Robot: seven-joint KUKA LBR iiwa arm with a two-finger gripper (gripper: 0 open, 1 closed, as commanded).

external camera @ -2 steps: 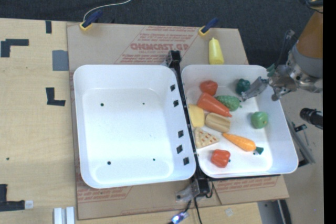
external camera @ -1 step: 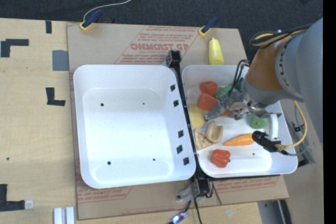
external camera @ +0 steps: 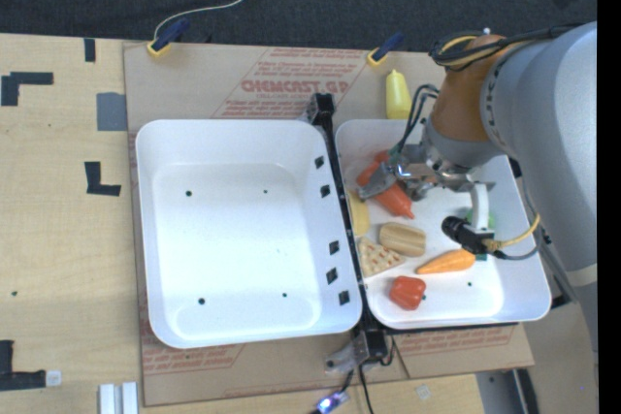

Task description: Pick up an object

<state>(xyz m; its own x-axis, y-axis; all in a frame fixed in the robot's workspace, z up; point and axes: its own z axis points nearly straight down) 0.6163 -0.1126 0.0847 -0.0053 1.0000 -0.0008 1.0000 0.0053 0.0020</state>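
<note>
The right bin holds several toy foods. A red-orange piece lies at its left middle, and my gripper is low in the bin right on top of it, with red showing on both sides of the grey tip. Below it lie a tan bread roll, a waffle-like cracker, an orange carrot and a red pepper. The wrist hides how the gripper meets the red-orange piece.
The left bin stands alongside, separated by a black-clipped divider. A yellow bottle stands on the cardboard behind the right bin. A thin yellow slab leans on the right bin's left wall. My arm covers the right bin's far right.
</note>
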